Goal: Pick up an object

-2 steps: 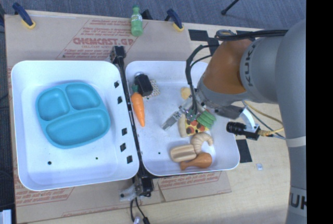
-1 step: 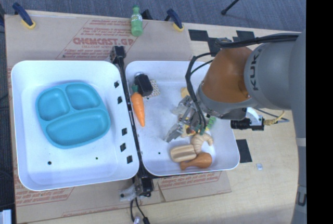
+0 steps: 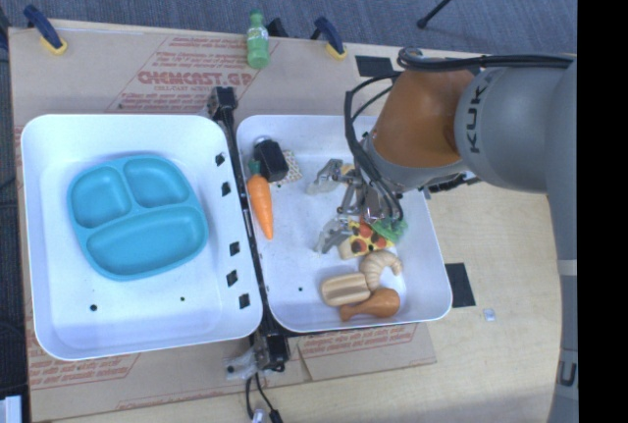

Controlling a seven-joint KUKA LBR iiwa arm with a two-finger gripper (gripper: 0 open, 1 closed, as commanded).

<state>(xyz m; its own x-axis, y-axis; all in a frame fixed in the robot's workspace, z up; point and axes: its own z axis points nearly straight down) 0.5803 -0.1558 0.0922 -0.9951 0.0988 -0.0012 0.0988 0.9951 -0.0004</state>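
- The carrot [image 3: 260,205] lies flat in the right bin [image 3: 294,308], close to its left wall, long axis running roughly up and down the view; its thick end, capped with a bit of green, sits toward the far side and the taper points toward the near side.
- Just beyond the carrot's thick end sits a small black object [image 3: 270,160], touching or nearly touching it.
- At the near right of the same bin lies a cluster of toy food: a tan bread roll [image 3: 343,289], a brown drumstick-shaped piece [image 3: 373,304], a pale croissant-like piece [image 3: 380,263], and a small red, yellow and green jumble [image 3: 373,233].
- The arm [image 3: 491,127] comes in from the right, grey casing with the orange band bulging over the bin's far right corner; the letters "KU" read on the grey shell.
- The gripper [image 3: 340,207] hangs down over the middle-right of the bin, its metal fingers [image 3: 331,178] spread apart, with nothing seen between them; the lower finger is right beside the coloured jumble.
- The left bin [image 3: 39,244] holds a blue divided plate [image 3: 137,215] with three compartments.
- The tabletop's cardboard sheet [image 3: 177,82] carries red print reading "CHEMCAST GP".
- A green bottle [image 3: 257,40] stands at the far edge, with blue-and-yellow clamps [image 3: 44,28] along it.
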